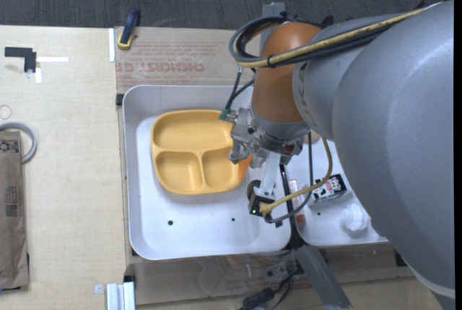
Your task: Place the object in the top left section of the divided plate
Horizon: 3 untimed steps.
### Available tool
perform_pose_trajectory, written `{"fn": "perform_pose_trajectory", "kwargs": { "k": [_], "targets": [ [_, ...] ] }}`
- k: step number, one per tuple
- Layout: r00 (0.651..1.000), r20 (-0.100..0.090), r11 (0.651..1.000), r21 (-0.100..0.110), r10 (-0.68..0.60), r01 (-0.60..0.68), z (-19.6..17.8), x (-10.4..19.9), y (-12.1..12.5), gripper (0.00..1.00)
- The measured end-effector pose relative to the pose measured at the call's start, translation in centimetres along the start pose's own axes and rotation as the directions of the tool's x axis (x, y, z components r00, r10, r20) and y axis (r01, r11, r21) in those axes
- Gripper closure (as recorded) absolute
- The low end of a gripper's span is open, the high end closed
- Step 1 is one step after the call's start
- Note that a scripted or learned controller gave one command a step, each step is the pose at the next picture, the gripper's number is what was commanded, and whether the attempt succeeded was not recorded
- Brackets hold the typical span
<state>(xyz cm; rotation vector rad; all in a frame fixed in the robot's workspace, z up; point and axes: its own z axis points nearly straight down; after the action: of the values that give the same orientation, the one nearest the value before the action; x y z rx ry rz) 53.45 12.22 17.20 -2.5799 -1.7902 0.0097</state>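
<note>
A yellow divided plate (191, 151) lies in the left white bin (133, 178), with one wide section at the back and two smaller sections at the front. All three sections look bare. My gripper (242, 148) hangs at the plate's right rim, under the orange band of the wrist (283, 77). A small orange piece (244, 165) shows just below the gripper, against the plate's right edge; whether it is held I cannot tell. The arm hides the plate's far right side.
The right bin (339, 233) holds a crumpled white item (355, 220) and a small black-and-white item (328, 188). A cardboard sheet (173, 59) lies behind the left bin, with a blue and yellow tool (128, 28) at its corner. A brown bag (11, 214) rests at far left.
</note>
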Motion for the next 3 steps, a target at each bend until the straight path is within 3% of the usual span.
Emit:
{"fn": "perform_pose_trajectory", "kwargs": {
  "k": [1, 2, 3],
  "targets": [
    [0.998, 0.002, 0.998, 0.006, -0.06, 0.06, 7.2, -1.2, -5.9, 1.0],
    [1.0, -0.001, 1.0, -0.002, 0.028, -0.028, 1.6, 2.3, -7.0, 1.0],
    [0.987, -0.001, 0.987, -0.003, 0.162, -0.162, -10.7, -3.5, -4.8, 1.0]
  ]
}}
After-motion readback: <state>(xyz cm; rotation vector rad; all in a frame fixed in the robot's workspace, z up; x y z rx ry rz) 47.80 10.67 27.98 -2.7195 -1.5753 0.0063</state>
